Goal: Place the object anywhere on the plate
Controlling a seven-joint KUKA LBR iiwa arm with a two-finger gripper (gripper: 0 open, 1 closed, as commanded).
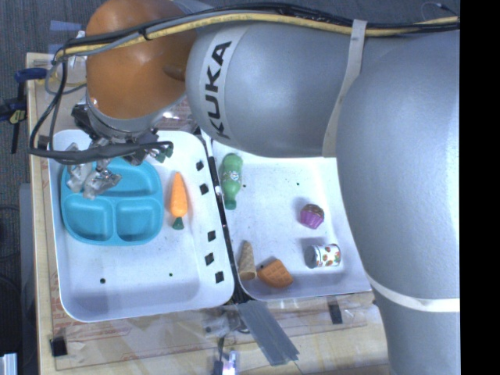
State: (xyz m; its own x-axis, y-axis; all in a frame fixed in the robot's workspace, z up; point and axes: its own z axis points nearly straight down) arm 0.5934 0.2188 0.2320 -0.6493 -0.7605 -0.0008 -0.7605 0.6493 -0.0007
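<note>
KUKA lettering on arm (258, 76) | your gripper (92, 180) over plate (113, 205), grip unreadable | one carrot (179, 197) at plate's 3 o'clock | one bottle (230, 176)

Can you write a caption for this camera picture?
Gripper over the blue plate, carrot beside it.

One fixed camera, mounted high, looking down at a slant onto the desk (47, 319). Both white bins in frame: left bin (125, 280) below the gripper (92, 180), right bin (285, 201) off to the gripper's right. Arm (312, 76) sits close to the lens, filling the upper right.
</note>
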